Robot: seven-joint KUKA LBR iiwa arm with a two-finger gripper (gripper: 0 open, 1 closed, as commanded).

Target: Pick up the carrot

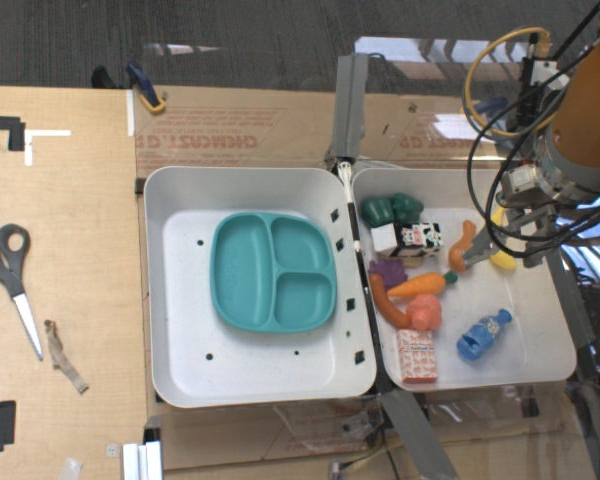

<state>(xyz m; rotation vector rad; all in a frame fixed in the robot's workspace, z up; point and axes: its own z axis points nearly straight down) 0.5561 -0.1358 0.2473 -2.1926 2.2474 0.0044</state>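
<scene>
Lying aslant in the right bin point(540, 368), a little below mid-frame, the carrot point(418, 286) is seen with its green tip turned toward the right. Its left end is met by a long orange sausage-like piece point(384, 300), and a pink ball point(426, 313) is pressed against its lower side. A purple toy point(387, 271) is tucked just above and to the left of it. Above these, a white block point(384, 238) and a black-and-white cow-patterned box point(420, 237) are set side by side, with two dark green vegetables point(391, 209) beyond them near the bin's upper wall. A curved orange piece point(463, 245) is found to the right of the carrot, apart from it, and a yellow item point(502, 260) is partly covered just beside that. A blue bottle point(483, 335) is laid lower right of the carrot, and a red-and-white carton point(416, 356) stands at the bin's lower edge.

The hand point(515, 230) is held over the right side of this bin, well apart from the carrot; whether it is released or clenched cannot be told, as cables and dark fittings crowd it.

A teal divided plate point(274, 271) is carried in the left bin point(170, 298). On the worktop point(60, 218), at the left of the frame, scissors point(10, 278) are laid out.
</scene>
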